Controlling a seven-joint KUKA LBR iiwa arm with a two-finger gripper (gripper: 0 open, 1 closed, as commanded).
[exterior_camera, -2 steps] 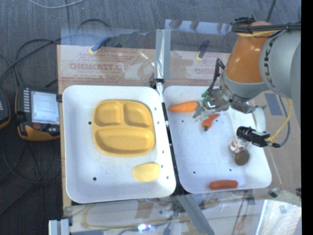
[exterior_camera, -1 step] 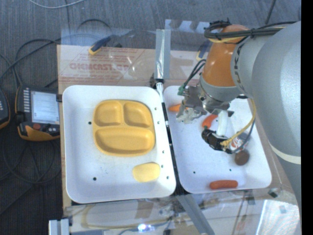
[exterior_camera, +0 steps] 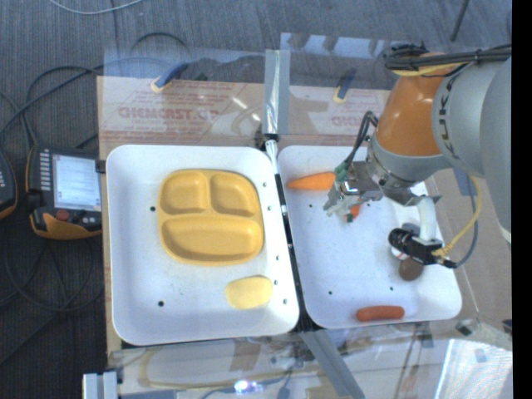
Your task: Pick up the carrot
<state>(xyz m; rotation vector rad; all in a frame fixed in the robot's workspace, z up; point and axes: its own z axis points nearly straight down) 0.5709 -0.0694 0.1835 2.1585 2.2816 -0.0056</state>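
- Grey carpet (exterior_camera: pixel 75 48) with loose cables surrounds the bench (exterior_camera: pixel 191 113); a handheld control pendant (exterior_camera: pixel 65 191) lies on the floor at far left.
- Left bin (exterior_camera: pixel 133 293): holds a yellow compartment tray (exterior_camera: pixel 210 216) and, nearer the camera, a small pale yellow oval piece (exterior_camera: pixel 248 292).
- Right bin (exterior_camera: pixel 349 277): holds the task's thing and two others.
- Carrot (exterior_camera: pixel 310 182): lies flat in the far-left part of the right bin, close to the wall shared with the left bin, with its long axis running left to right and its green top toward the arm.
- Handling, as a judgement: it looks like a moulded toy, so it is probably light, stiff and smooth. The taper could let it squirt out of a closing grip. The best hold is across the thick section near the green top, squeezed across the short axis and clear of the bin wall.
- Gripper (exterior_camera: pixel 343 204): sits just right of the carrot's green end, low over the bin floor. Whether it is apart or together cannot be told, and nothing is seen clamped in it.
- Red-brown sausage (exterior_camera: pixel 381 312): lies at the near edge of the right bin, well apart from the carrot.
- Small brown object (exterior_camera: pixel 410 269): rests toward the right side of that bin.
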